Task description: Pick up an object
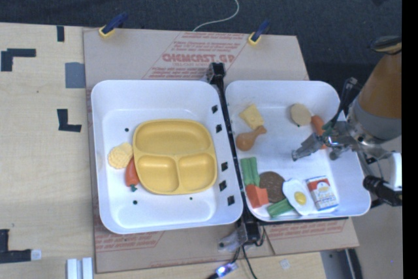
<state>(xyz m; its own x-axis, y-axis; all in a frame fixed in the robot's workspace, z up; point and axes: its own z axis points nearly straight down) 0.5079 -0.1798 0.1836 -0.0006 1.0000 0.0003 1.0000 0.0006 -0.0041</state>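
Observation:
My gripper [317, 151] hangs over the right bin [281, 89], right of its middle, with the jaws spread open and nothing between them. Just above it lie an orange sausage-like piece [317, 123] and a tan bread roll [300, 114]. Further left in this bin are a yellow cheese wedge [251, 117] and a brown drumstick [250, 136]. Along the bin's front lie a green strip [249, 169], a brown patty [272, 184], a red piece [257, 195], a green pod [280, 208], a fried egg [298, 196] and a red-and-white box [321, 193].
The left bin [111, 206] holds a yellow divided plate [175, 156], with a round waffle [120, 156] and a carrot [132, 174] at its left side. A black divider [225, 134] separates the bins. The arm [382, 101] enters from the right.

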